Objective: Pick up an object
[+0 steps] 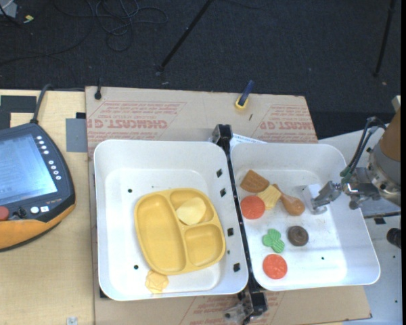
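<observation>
Closest to the lens, a dark clamp-like fitting point(249, 306) sits at the near end of the seam between the two bins, too blurred to make out properly. Just behind it, on the floor of the left bin point(115, 181), a small yellow piece point(157, 281) lies against the near corner of a yellow divided tray point(164, 239); its shape is hard to read. The tray lies at a slant and holds a pale yellow lump point(191, 212) in its far right compartment. The right bin point(355, 263) holds the loose things: a brown wedge point(254, 180) at the far left, a yellow block point(271, 196) just beside it, a red-orange disc point(252, 207) touching the block's near side, and an orange-brown piece point(293, 205) to the block's right. Nearer the camera lie a green piece point(273, 240), a dark brown ring point(298, 235) and a red disc point(275, 267), each apart from the others. The arm point(391, 147) comes in from the right and is cut off by the frame edge, so little beyond its wrist is visible. Its gripper point(320, 200) reaches low over the right bin, pointing left, just beside the orange-brown piece but with nothing visibly in its grasp; whether it is clenched or released cannot be told from this angle. On the left, a handheld screen unit point(24, 181) is cropped by the frame edge. Cardboard point(189, 114) lies under both bins.
</observation>
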### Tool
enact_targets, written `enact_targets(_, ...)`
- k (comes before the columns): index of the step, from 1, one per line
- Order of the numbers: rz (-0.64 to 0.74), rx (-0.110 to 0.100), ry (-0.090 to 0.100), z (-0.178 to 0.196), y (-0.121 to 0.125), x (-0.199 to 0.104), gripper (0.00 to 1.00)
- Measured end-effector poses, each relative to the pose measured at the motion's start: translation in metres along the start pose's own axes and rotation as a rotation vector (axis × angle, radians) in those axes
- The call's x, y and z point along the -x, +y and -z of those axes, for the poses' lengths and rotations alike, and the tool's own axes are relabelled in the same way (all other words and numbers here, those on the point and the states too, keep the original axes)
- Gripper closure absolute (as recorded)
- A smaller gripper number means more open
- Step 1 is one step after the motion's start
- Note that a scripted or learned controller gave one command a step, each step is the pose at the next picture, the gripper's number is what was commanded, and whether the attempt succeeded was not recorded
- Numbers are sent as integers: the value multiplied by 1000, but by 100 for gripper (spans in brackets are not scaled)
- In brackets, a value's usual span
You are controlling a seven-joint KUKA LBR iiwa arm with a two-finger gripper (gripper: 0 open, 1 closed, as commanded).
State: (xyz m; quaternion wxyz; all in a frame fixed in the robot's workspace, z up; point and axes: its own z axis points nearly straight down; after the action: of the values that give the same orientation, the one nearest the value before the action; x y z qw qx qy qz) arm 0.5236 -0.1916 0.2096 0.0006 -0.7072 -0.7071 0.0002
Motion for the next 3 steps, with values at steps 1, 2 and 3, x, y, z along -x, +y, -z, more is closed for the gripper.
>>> enact_targets(1, 1, 18, -5, 241, -48, -6, 0)
enact_targets(2, 5, 0, -1, 241, -47, -7, 100)
enact_targets(3, 1, -10, 3, 138, -48, -26, 100)
